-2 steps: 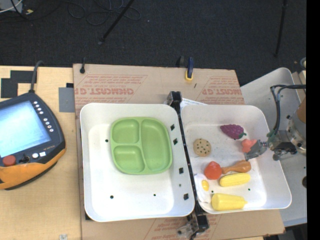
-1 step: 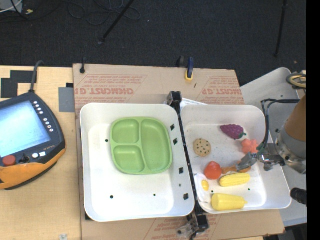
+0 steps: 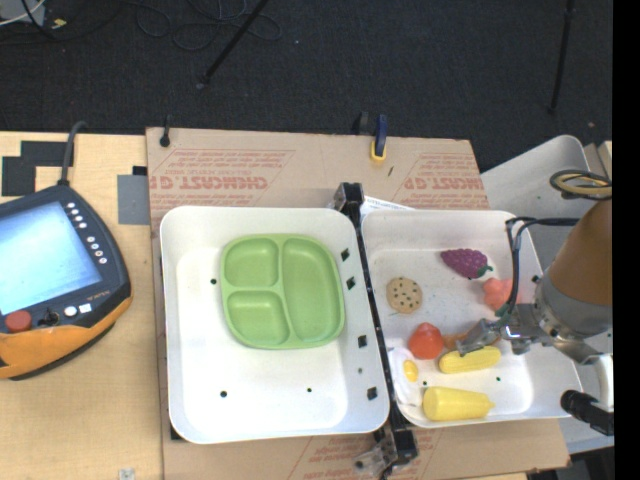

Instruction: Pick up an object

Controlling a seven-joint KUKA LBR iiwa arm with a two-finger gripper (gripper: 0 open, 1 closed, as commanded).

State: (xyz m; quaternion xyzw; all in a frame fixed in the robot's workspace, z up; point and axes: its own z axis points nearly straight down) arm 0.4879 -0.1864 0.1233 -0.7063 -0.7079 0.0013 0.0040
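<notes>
Tool (image 3: 484, 336): I see it low in the right bin (image 3: 520, 393), reaching in from the right, its tip just above a yellow banana-shaped piece (image 3: 470, 360). I cannot tell whether it is spread or pressed together, and I see nothing pinched in it.

Left to right across my view:

Teach pendant (image 3: 55, 273): grey and orange, screen lit, on the tabletop (image 3: 100, 168) at far left.

Left bin (image 3: 200, 388): white, shallow. It holds a green divided plate (image 3: 282, 291) with three compartments, lying flat toward the bin's upper middle.

Right bin, contents:
- Cookie (image 3: 404, 293), round and speckled, near the left wall.
- Small yellow piece (image 3: 410, 370), low by the left wall.
- Red tomato-like piece (image 3: 426, 341), just left of the tool.
- Yellow banana-shaped piece, right beside the red one.
- Larger yellow piece (image 3: 456, 403), against the near wall, below the banana shape.
- Purple grape bunch (image 3: 466, 262), toward the far side.
- Pinkish-red piece (image 3: 496, 292), right of the grapes, partly behind a black cable.

Arm (image 3: 585, 268): grey with orange band, at right edge.
</notes>
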